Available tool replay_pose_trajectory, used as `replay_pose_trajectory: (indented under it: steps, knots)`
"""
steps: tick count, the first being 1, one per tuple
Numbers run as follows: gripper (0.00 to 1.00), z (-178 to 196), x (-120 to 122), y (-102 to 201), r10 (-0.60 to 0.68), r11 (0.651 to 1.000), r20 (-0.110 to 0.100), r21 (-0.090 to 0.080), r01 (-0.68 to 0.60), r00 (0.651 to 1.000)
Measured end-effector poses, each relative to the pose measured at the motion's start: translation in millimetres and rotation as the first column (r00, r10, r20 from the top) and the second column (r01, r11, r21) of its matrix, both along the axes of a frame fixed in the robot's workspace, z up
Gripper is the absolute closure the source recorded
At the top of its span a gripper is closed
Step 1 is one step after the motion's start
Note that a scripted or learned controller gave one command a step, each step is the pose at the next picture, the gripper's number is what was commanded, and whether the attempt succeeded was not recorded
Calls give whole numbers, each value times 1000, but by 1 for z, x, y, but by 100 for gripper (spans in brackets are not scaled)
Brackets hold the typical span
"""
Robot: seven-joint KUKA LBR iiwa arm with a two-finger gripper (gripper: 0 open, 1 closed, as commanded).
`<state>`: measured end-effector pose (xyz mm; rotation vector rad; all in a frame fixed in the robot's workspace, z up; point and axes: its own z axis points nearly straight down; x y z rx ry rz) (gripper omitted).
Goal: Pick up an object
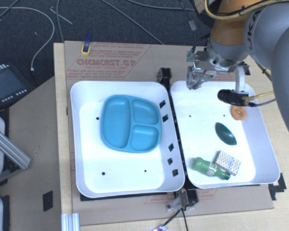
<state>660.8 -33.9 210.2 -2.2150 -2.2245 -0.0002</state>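
The two-finger metal gripper (194, 82) is hovering over the right white bin's (197, 124) far left corner, jaws closed on nothing, while a dark green oval object (226, 133) is lying near the bin's right edge.

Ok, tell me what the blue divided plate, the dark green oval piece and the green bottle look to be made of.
Blue divided plate: probably moulded plastic, matte, judging by its even colour, soft rounded ridges and lack of glare.
Dark green oval piece: smooth and slightly glossy, possibly plastic or rubber; too small to settle.
Green bottle: likely plastic, with a faint sheen and a pale label band.
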Motion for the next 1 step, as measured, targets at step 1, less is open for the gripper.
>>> replay_pose_trajectory:
  steps: [1]
  knots:
    - [100,3,-12,63,2,1000,-1,2,-2,1000]
